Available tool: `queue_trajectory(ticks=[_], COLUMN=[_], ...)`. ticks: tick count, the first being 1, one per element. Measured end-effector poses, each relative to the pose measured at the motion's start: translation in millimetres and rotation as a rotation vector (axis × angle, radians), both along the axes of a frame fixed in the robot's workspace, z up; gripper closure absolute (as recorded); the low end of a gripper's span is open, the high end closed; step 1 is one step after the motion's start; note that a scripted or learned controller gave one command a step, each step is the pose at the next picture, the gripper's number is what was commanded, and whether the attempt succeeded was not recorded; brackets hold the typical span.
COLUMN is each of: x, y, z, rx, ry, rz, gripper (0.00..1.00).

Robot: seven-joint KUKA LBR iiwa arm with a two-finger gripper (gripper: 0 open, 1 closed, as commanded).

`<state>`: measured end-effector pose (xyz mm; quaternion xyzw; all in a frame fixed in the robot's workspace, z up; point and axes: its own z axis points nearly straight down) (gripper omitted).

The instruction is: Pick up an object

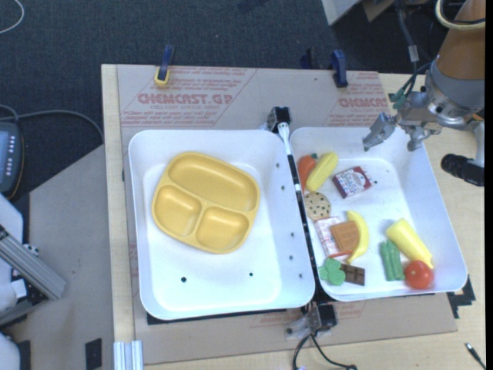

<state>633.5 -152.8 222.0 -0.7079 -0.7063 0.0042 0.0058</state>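
Gripper [397, 136] is hanging over the far edge of the right bin [445, 206], fingers spread apart with nothing between them, so it's got hold of nothing. Using that right bin as the reference: all the small toy food sits inside it. Up in its far left corner there's an orange carrot-looking piece [306, 168] touching a yellow corn cob [323, 170], and just beside those toward the middle a red and white packet [353, 181]. Nearer the bin's left wall is a round cookie [316, 205], then another red and white wrapper [333, 236] with a banana [358, 235] lying partly over it. At the near left corner sits a green leafy thing [333, 270] touching a brown chocolate piece [354, 275]. Over on the near right side there's a yellow wedge-shaped piece [408, 241], a green pod [391, 260] and a red tomato [418, 274], all bunched close together. Nothing sits directly under the fingers, that bit of bin floor is bare. Left of the right bin is the left bin [146, 206] with a yellow divided plate [205, 202] in it. Arm is cut off at the top right corner, and the print on the packets is too small to read.
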Motion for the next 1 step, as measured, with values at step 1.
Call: queue_trajectory(ticks=[1], x=[2.8], y=[0.1], z=[8.3], rx=[-0.003], ry=[-0.014], rz=[0.003], gripper=[0.00])
